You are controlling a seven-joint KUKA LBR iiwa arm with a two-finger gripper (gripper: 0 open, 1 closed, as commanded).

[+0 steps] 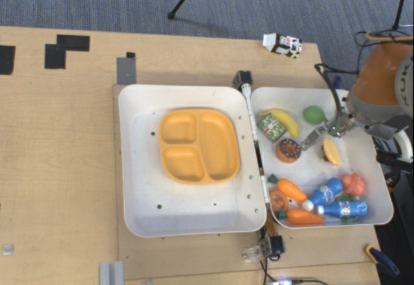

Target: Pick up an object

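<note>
**Gripper low over the right bin, among the toy food**

In the camera view, the arm point(381, 80) comes in from the right, with its orange band at the right edge of the picture. The gripper point(312, 138) reaches down and to the left into the right bin point(381, 193). Its thin fingers point(309, 141) point toward a round brown donut point(288, 149) (it has a dark ring on top) and end just beside it. The fingers look close together, and nothing is seen between them; whether they touch the donut, I cannot tell.

The right bin holds all the objects that can be picked. At its far side lies a yellow banana point(286, 121), touching a green packet point(272, 126) on its left, and a green round fruit point(314, 114) sits to the right of them. A small yellow piece point(332, 152) lies right of the gripper. At the near side there are an orange carrot point(292, 190), a second orange carrot point(304, 217), two blue bottles point(326, 192) crowded together, and a pink object point(354, 183).

The left bin point(139, 161) holds a yellow tray point(196, 146) with three compartments, lying flat in the middle.

Both bins rest on the wooden bench point(58, 167).
</note>
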